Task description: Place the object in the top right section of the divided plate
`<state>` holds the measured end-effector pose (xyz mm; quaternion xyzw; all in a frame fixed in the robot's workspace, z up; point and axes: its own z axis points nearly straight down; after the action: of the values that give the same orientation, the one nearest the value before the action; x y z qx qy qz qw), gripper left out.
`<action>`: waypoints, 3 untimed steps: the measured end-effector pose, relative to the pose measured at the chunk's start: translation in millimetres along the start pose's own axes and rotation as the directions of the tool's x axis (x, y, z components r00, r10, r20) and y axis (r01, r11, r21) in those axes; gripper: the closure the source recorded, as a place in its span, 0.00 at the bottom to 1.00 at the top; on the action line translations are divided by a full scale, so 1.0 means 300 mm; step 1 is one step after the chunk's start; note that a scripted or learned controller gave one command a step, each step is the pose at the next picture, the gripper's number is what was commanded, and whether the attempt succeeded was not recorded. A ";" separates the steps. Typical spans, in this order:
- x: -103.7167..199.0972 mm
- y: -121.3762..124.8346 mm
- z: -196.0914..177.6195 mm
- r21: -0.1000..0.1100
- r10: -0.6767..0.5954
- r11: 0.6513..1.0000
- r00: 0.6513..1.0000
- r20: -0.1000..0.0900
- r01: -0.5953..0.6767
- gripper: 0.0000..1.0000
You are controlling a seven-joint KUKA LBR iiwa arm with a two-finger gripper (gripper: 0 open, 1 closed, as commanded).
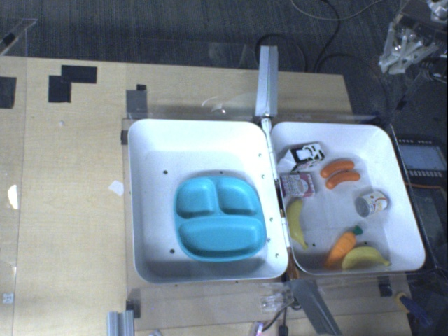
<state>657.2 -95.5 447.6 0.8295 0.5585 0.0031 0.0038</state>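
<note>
A blue divided plate [220, 219] lies in the left white bin [150, 187], with two small sections at the top and one wide section below. Its top right section [240, 196] holds nothing. The candidate objects lie in the right bin [395, 166]: two orange sausages [340, 173], a black-and-white item [308, 152], a pink packet [297, 184], a banana [296, 222], a small round tin [371, 203], a carrot [341, 247] and a yellow fruit [365, 257]. My gripper [404, 47] hangs far off at the upper right, beyond the bins and well away from every object.
A metal post [267, 82] rises behind the rim where the two bins meet. Cables [329, 9] trail over the dark floor at the back. The light wooden bench [63, 187] stretches to the left of the bins.
</note>
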 end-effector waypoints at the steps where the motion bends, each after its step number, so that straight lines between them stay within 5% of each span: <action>1: 0.181 -0.076 0.042 0.007 -0.004 1.000 1.000 0.001 0.004 1.00; 3: 0.583 -0.195 0.036 0.004 -0.098 0.995 0.995 -0.002 0.098 1.00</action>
<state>668.8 88.6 436.4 0.8010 0.5986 0.0025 0.0014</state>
